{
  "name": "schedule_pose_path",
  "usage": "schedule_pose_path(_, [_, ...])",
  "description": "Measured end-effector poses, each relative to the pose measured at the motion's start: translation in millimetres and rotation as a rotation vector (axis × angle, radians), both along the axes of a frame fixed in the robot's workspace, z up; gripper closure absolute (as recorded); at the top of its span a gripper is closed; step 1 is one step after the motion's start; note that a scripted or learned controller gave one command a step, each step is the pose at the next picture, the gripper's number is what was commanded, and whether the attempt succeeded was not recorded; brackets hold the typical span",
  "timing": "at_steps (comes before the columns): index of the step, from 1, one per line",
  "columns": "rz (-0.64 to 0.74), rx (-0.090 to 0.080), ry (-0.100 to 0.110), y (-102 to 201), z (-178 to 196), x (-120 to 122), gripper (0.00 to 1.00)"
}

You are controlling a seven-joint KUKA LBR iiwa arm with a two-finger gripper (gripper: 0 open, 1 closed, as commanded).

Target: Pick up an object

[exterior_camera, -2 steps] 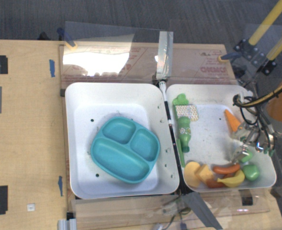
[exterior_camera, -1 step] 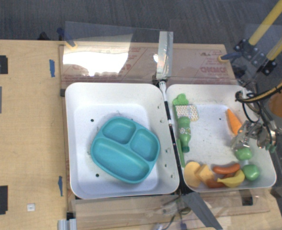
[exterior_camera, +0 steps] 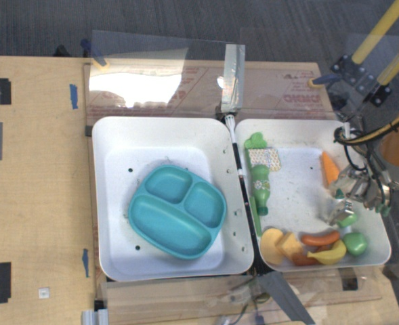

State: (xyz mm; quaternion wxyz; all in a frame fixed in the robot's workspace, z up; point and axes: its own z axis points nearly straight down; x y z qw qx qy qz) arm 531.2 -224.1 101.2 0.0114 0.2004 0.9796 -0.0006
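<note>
The arm enters from the right edge of the view, and its claw [exterior_camera: 345, 205] hangs low over the right side of the right bin [exterior_camera: 290, 181], pointed down and slightly leftward. Cables loop above the wrist. Whether the claw is spread or pressed together cannot be told, because the metal parts blur together. Just beneath the claw tip lies a small green object [exterior_camera: 348, 218], touching or nearly touching it; no object is visibly between the fingers. An orange carrot [exterior_camera: 329, 168] lies near the right wall, above the claw. Along the front wall sit a green round fruit [exterior_camera: 355, 243], a yellow banana [exterior_camera: 329, 252], a red-orange piece [exterior_camera: 319, 237] and an orange-yellow piece [exterior_camera: 278, 244], packed close together. A green bottle-like object [exterior_camera: 259, 181] lies along the left wall beside a patterned cloth [exterior_camera: 265, 158]. The middle of the right bin floor is open. The left bin [exterior_camera: 111, 181] holds a teal divided plate [exterior_camera: 177, 210]. Both bins rest side by side on the tabletop [exterior_camera: 30, 181].
</note>
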Motion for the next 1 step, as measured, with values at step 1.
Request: schedule_pose_path(1, [0.006,0.003,0.011,0.0,-12.7,6.1,0.0])
